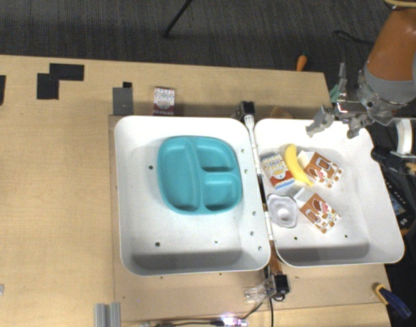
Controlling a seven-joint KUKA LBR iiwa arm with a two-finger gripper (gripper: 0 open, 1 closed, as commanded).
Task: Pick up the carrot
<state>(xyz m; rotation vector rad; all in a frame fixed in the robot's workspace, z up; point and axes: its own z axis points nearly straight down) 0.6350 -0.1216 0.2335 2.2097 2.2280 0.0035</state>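
While the small cartons [322,171] bear no readable print, the gripper [337,122] hangs spread, holding nothing.

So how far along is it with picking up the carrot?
Nothing looks done yet. The two-finger gripper is above the far edge of the right white bin, fingers open with nothing between them. A small orange object on the tan bench beyond the bin might be the carrot; it's too small to tell. Finding, grasping and lifting all remain.
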